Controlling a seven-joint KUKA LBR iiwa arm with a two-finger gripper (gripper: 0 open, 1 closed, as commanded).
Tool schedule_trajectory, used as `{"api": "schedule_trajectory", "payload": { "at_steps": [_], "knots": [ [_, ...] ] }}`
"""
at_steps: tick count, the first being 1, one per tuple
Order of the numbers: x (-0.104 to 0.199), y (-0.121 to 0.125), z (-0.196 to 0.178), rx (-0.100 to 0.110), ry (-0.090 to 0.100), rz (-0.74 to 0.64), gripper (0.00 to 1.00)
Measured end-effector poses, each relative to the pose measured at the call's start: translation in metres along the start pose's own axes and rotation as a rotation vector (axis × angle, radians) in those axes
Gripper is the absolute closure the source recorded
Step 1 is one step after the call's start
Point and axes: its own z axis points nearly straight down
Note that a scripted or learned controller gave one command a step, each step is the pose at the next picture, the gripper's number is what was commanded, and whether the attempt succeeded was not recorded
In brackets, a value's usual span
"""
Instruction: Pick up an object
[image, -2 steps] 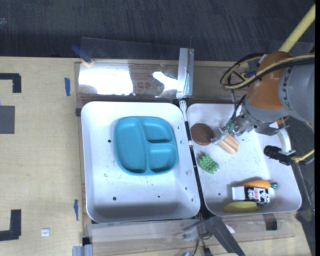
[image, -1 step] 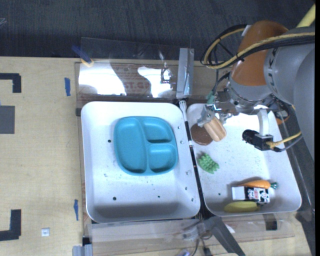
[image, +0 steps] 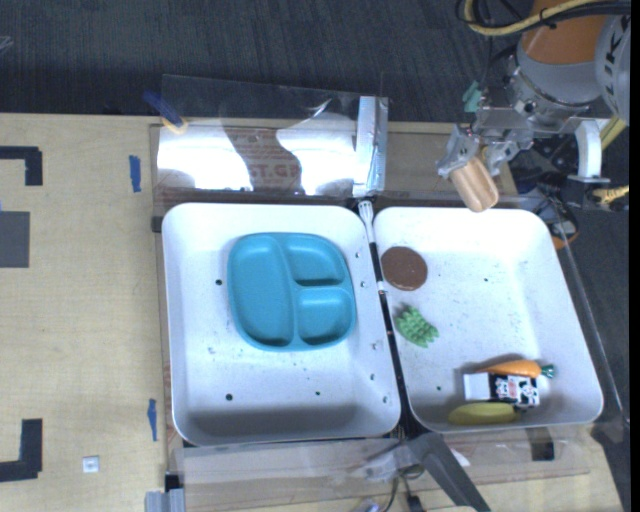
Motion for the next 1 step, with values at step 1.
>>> {"api": "schedule_trajectory", "payload": {
  "at_steps": [1],
  "knots": [
    [0.0629,-0.0902,0.0766,0.016,0.001,0.150,1.00]
  ]
}}
